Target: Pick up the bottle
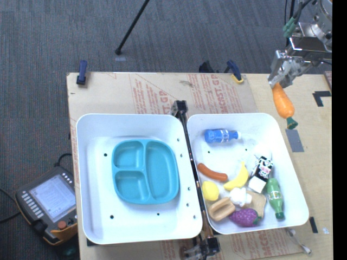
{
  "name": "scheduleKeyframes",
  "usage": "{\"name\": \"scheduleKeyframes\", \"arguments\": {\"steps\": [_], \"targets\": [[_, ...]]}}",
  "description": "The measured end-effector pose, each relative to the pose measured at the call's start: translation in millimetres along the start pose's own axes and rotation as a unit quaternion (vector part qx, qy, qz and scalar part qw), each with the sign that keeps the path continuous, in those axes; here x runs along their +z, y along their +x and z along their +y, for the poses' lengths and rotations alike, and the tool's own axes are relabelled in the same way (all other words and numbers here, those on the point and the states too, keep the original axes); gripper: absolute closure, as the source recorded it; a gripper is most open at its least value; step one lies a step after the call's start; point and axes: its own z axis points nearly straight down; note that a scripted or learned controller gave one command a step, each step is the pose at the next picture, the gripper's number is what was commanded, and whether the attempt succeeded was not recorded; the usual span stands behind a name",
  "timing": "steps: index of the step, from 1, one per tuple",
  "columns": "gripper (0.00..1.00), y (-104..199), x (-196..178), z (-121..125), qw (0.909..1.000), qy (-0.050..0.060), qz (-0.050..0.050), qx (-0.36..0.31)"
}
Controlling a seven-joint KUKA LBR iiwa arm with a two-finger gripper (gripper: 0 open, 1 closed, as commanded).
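The hand hangs over the desk's far right corner clamped on a toy carrot, so the pick looks wrongly begun: it must release and reach the blue bottle lying in the right bin.

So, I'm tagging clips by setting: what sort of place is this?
Probably a robotics lab test bench: two white bins on a clamped board, toy food, and a teach pendant on the carpet.
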Motion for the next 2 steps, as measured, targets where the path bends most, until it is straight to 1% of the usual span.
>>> {"name": "scheduleKeyframes", "arguments": {"steps": [1, 2], "targets": [[1.00, -15, -32, 37, 0.9929, 0.002, 0.000, 0.119], [1.00, -19, -33, 48, 0.9458, 0.003, -0.001, 0.325]]}}
